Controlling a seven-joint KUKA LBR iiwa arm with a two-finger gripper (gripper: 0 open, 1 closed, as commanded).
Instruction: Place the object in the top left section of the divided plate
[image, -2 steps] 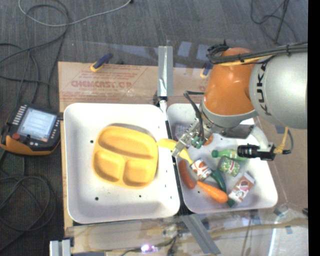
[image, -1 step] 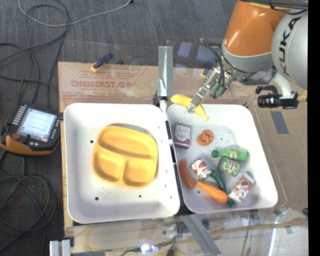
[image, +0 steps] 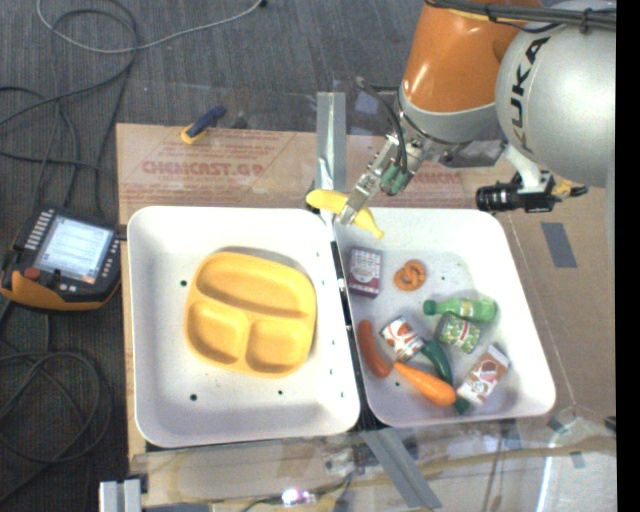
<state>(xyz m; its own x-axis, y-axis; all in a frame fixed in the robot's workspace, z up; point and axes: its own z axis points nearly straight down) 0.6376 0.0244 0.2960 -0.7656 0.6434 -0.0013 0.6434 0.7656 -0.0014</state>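
Note:
A yellow divided plate (image: 255, 312) lies in the left white bin (image: 160, 400), with one long section along its far side and two smaller ones nearer the camera. My gripper (image: 354, 204) hangs over the far end of the divider between the two bins. It is shut on a yellow banana (image: 325, 201), which sticks out to both sides of the fingertips. The banana is up and to the right of the plate, apart from it.
The right bin (image: 520, 300) holds a dark red packet (image: 365, 271), a pretzel (image: 410, 275), a green bottle (image: 462, 308), a can (image: 401, 337), a sausage (image: 374, 349), a carrot (image: 425, 384) and a small carton (image: 483, 375). A teach pendant (image: 65, 256) lies to the left of the bins.

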